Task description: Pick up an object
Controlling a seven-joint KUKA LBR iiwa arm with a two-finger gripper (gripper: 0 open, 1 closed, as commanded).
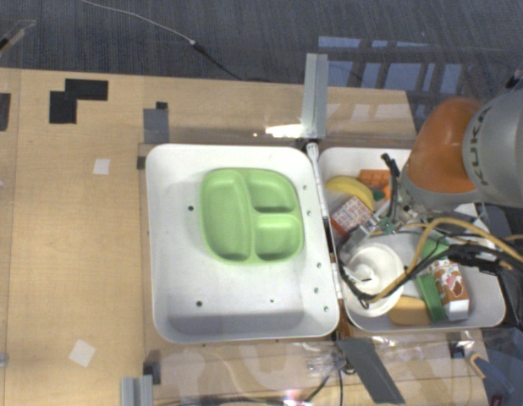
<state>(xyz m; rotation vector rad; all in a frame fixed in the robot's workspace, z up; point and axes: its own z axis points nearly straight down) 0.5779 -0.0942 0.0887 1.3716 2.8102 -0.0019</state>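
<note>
The right bin (495, 311) holds a jumble of objects: a yellow banana (349, 189), a red-and-white snack packet (350, 216), a white cup (373, 268), a tan block (407, 309), a green item (431, 293), a brown-and-white carton (450, 286) and an orange piece (373, 178) at the back. My gripper (388, 219) hangs low over the middle of this bin, just right of the snack packet and above the white cup. Cables loop from it across the cup and carton. The arm's orange band (443, 155) covers the bin's back right.
The left bin (173, 303) holds a green divided plate (250, 214) near its centre. A metal post (315, 96) stands behind the seam between the bins. Wooden bench top (67, 252) spreads to the left.
</note>
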